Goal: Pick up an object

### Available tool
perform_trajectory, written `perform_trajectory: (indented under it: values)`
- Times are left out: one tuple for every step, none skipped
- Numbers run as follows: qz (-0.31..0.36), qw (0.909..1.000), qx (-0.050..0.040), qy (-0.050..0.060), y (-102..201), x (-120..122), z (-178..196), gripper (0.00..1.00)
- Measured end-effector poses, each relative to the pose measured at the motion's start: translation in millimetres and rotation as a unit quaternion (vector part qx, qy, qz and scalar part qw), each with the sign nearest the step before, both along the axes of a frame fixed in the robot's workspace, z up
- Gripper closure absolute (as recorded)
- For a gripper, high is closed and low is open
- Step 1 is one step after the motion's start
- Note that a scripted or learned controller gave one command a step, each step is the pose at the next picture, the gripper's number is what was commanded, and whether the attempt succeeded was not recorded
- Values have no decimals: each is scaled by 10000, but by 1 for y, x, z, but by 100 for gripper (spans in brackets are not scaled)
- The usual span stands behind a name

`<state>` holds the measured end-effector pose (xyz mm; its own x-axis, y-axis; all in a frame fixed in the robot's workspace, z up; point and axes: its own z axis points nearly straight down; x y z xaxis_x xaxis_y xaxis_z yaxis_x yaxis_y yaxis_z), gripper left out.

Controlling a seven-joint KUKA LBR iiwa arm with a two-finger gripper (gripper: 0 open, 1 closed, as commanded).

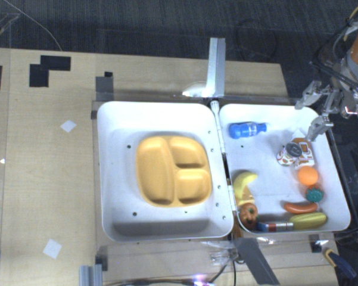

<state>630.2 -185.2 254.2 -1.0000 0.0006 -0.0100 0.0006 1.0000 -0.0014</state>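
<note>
Above: gripper point(319, 126) at right bin point(268, 115) rim, finger spread impossible to tell. Nearest target: toy point(295, 152), at seven o'clock, long axis roughly level.

No legible text, labels or numbers (objects too small)

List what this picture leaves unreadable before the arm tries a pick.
- Pincer: small and blurred at the right bin's far corner; whether it is open or shut is unreadable.
- Arm: cut off by the frame's right edge.
- Patterned toy: too small to identify.
- Items by the near wall: crowded together, their outlines merge.
</note>
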Motion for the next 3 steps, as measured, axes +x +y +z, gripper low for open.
perform_trajectory:
  values:
    - [1078,9942,0,10,41,-16,-48,0]
    - [2179,9760,-16,-5,58,-11,-49,0]
    - [2388,9711,-18,18,44,-72,-72,0]
